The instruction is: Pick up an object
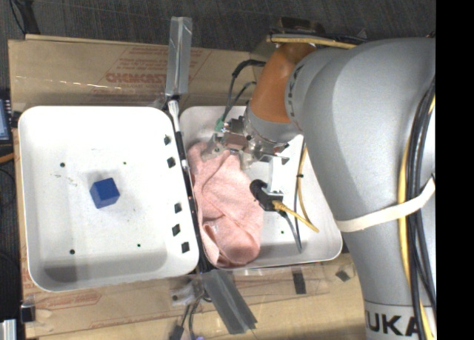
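Pincer [231,143], its state beyond telling, seems to touch the pink cloth [227,205]; arm base [386,287] reads "UKA".

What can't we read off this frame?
1. Camera view: the right side of the right bin, covered by the arm.
2. Camera view: anything under the pink cloth, hidden by the cloth itself.
3. Camera view: whether the pincer touches the pink cloth; the arm overhangs that spot.

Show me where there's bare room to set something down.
Left bin: bare floor all around the blue cube. Right bin: crowded, the pink cloth covers its left side with the gripper over its top end.
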